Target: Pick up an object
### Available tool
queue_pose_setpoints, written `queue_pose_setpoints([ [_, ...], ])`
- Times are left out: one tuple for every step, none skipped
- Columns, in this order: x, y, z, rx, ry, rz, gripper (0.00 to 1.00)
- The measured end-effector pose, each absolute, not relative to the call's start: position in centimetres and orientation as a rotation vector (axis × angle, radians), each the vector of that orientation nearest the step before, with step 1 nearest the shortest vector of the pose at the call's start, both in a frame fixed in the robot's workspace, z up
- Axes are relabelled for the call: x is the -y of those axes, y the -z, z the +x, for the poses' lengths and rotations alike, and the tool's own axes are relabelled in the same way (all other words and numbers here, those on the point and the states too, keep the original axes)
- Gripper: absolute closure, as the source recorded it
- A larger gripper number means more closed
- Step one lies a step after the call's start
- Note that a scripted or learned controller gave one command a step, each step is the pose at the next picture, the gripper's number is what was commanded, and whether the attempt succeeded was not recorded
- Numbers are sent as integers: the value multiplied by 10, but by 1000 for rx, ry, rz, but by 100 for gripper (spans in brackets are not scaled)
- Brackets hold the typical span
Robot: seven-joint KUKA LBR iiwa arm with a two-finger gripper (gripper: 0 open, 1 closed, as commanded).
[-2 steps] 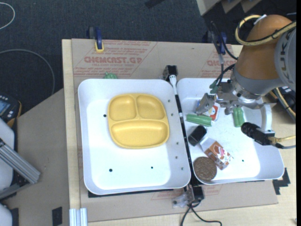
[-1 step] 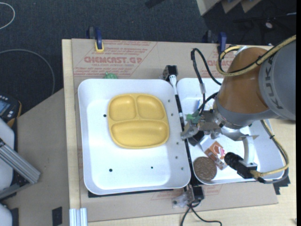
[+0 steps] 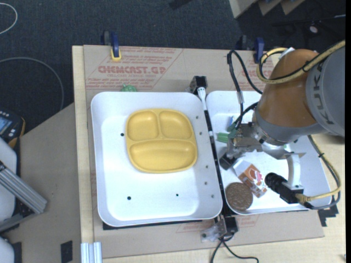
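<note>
In the left bin (image 3: 109,163) a yellow plate (image 3: 162,139) lies flat, nearer the far wall. My pincer (image 3: 235,147) hangs over the right bin (image 3: 219,104), close to the divider; I cannot tell whether it is released or clenched. Nearer than it lie a packet (image 3: 253,178) and, touching that, a brown disc (image 3: 239,196).
</note>
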State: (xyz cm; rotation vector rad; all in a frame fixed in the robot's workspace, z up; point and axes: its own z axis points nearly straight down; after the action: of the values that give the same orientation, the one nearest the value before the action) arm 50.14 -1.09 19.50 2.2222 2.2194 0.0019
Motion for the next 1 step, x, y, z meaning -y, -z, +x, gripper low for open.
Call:
queue_pose_setpoints([
  [-74,-234,525,-2232,-11,2209,100],
])
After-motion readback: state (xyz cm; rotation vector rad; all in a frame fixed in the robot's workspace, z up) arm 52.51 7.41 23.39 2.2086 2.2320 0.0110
